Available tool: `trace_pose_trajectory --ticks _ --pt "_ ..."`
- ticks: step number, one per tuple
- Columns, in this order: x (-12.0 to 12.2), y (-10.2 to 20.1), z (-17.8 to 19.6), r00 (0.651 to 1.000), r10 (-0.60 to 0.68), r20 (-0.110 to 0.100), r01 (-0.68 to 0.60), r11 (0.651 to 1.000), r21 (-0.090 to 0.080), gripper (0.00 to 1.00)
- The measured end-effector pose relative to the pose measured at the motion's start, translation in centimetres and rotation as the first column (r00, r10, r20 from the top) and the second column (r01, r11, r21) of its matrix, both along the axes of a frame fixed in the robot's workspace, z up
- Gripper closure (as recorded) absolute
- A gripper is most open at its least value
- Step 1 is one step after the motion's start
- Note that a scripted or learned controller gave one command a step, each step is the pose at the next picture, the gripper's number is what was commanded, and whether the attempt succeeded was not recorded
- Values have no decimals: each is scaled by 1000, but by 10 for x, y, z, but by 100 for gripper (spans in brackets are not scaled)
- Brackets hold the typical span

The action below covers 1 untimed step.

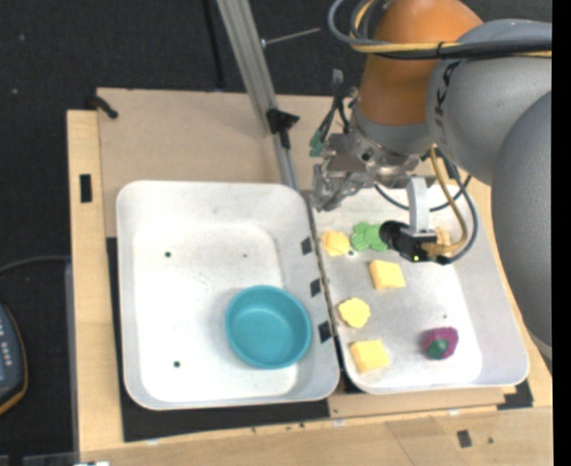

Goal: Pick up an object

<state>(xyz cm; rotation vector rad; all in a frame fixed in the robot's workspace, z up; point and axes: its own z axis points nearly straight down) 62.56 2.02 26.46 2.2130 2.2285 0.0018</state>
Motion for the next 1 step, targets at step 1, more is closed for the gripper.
trace_pose_trajectory --ticks 1 --pt "9 42 -1 1000 -1 1 1 1000 0 100"
